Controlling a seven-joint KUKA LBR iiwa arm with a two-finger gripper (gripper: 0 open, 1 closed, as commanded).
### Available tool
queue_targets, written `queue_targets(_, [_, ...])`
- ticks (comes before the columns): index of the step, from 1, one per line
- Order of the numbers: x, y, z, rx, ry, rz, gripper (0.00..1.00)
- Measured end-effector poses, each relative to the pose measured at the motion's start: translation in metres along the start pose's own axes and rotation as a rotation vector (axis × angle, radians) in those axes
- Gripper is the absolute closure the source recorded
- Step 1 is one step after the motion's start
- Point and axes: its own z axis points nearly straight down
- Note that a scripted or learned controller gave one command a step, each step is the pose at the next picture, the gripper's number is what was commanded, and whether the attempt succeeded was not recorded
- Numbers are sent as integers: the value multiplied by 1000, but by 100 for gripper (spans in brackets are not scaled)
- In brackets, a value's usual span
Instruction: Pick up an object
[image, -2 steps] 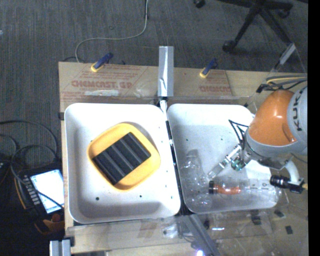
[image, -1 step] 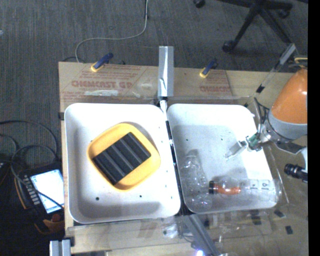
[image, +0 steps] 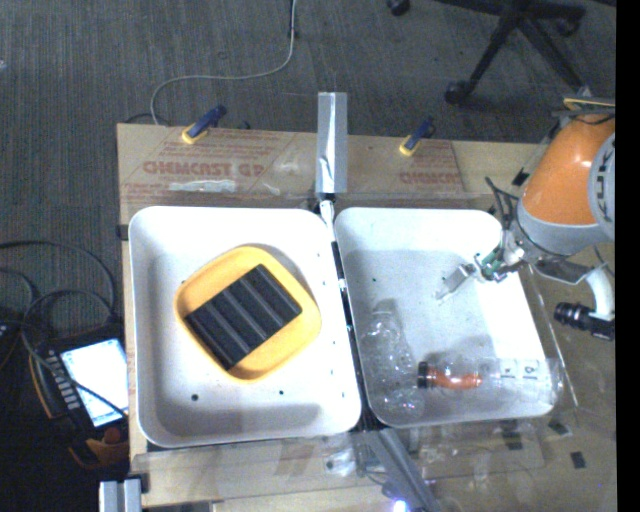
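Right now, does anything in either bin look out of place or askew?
Nothing looks spilled or broken. The yellow tray with a black ribbed insert sits skewed in the left bin. In the right bin, a clear plastic bottle lies on its side.

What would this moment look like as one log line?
arm: over right bin edge | gripper: holding nothing visible | yellow block: left bin | clear bottle: right bin

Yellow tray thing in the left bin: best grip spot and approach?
Probably the raised yellow rim of the yellow tray, from straight above. It lies flat and turned diagonally in the left bin, too wide to span, so one finger should drop into the black ribbed insert and one outside the rim, on the edge nearest the bin's middle.
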Motion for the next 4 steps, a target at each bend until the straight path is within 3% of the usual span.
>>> queue_targets(1, [68, -32, -39, 0, 1, -4, 0])
queue_targets(2, [119, -52, 51, -14, -8, -150, 0])
queue_targets(3, [64, -23, 52, -16, -5, 184, 0])
queue_targets(4, [57, -19, -32, 1, 0, 415, 0])
